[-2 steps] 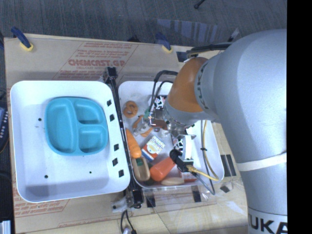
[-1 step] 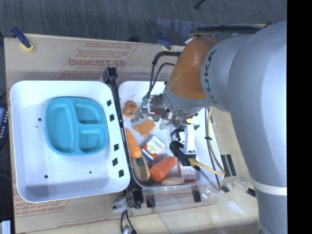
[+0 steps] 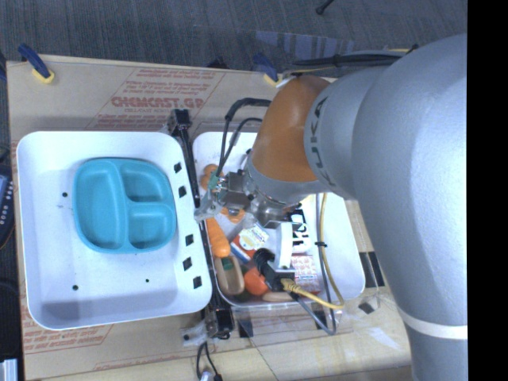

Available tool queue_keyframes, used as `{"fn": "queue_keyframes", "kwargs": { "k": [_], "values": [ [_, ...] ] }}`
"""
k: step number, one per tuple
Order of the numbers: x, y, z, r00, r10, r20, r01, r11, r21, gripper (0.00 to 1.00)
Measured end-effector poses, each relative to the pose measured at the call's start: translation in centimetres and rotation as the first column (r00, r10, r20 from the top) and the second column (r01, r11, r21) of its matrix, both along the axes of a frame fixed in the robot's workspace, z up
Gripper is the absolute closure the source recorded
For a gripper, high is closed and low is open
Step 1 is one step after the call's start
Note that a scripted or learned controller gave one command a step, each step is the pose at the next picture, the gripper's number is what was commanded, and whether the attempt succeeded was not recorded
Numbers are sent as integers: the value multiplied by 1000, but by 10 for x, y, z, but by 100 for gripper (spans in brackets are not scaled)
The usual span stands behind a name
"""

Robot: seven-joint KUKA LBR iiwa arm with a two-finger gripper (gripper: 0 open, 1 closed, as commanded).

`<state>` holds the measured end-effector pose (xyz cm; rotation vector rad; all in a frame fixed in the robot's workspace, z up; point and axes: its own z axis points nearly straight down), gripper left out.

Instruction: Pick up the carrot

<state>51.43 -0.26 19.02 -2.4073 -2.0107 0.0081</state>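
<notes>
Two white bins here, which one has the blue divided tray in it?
The left bin, away from the arm. The blue divided tray lies alone in it. The right bin holds the clutter, including the carrot, and the claw is over it.

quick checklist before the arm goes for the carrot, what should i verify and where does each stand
1. Carrot located: ok. The carrot lies at the left edge of the right bin, near the wall shared with the left bin.
2. Pincer over the right bin: ok. The pincer sits just above the carrot's upper end.
3. Pincer opening: cannot tell; the wrist hides it.
4. Carrot already gripped: cannot tell; nothing is visible between the tips.
5. Room around the carrot: not ok. A brown piece and other clutter crowd it, and the bin wall is tight on its left.
6. Blue divided tray out of the way: ok, it sits in the left bin.
</notes>
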Motion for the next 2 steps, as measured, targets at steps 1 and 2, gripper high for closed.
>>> {"fn": "queue_keyframes", "kwargs": {
  "k": [1,2],
  "values": [
    [0,-1,0,1000,-1,0,1,1000,-1,0],
    [-14,0,0,999,35,0,-35,999,0,0]
  ]
}}
